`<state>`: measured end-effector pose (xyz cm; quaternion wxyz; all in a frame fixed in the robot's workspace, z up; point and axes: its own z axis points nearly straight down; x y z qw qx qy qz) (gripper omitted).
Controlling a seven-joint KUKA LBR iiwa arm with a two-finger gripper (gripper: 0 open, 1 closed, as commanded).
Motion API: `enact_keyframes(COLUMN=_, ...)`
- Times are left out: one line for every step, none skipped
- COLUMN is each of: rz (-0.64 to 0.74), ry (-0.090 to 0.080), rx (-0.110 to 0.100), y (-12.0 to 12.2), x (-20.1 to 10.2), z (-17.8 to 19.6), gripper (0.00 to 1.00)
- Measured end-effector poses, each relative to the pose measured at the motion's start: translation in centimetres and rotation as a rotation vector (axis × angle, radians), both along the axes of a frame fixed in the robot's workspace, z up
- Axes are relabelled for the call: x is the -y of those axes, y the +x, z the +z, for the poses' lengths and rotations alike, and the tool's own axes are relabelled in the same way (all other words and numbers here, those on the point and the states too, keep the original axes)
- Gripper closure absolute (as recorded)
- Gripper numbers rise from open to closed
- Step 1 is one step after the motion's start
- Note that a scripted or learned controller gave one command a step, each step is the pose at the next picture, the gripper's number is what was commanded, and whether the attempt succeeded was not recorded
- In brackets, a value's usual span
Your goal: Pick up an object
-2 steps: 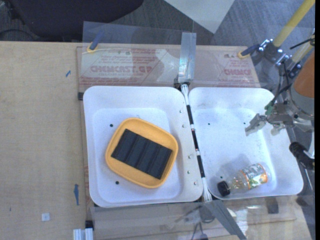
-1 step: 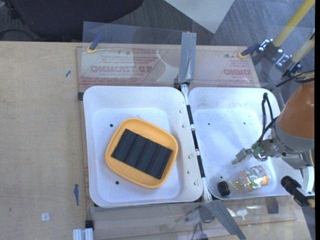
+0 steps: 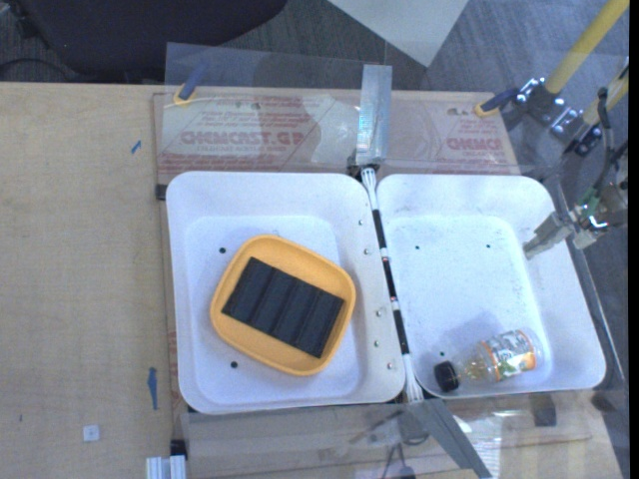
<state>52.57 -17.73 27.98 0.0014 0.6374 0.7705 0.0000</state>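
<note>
Bottle point(image 3: 491, 357) lies on its side, lower right of frame, in the right bin point(image 3: 559, 297), cap toward the near-left corner. Suggest gripping across the body, not along it, since it may roll. Yellow tray point(image 3: 284, 304) sits in the left bin point(image 3: 190, 267), well apart. Claw point(image 3: 552, 234) at right bin's far-right rim; open or closed, can't tell.

Faded red lettering on the board point(image 3: 300, 133) behind the bins is too blurred to read.
</note>
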Motion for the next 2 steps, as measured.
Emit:
enact_keyframes(rz=-0.194, ry=0.003, rx=-0.005, y=-4.6, x=-1.0, z=-9.1, gripper=0.0)
enact_keyframes(rz=-0.061, ry=0.0, rx=0.001, y=-4.5, x=0.2, z=-5.5, gripper=0.0)
